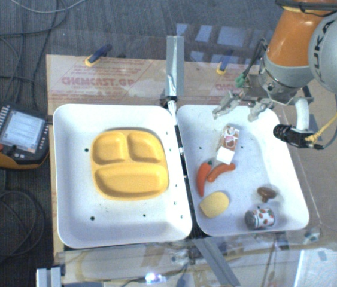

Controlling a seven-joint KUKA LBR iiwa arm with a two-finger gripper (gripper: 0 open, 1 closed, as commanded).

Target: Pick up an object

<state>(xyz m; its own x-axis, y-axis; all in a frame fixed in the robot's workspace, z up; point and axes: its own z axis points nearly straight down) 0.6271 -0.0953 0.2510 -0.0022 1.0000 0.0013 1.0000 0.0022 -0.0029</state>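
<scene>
Gripper (243, 106) spread wide open above the right bin's (288, 160) far edge, nothing between its fingers. Just below it lies a small packet (229, 143) (white and brown), then carrots (211, 173) and a yellow tray (130, 163) left.

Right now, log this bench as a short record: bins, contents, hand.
left bin: holds a yellow divided tray
right bin: holds the loose items
items: small packet, orange carrot piece, second orange piece, yellow potato-like lump, brown mushroom, spotted cup on its side
hand: open, above the far edge of the right bin, nothing between its fingers
off bench, left: pendant with screen
</scene>
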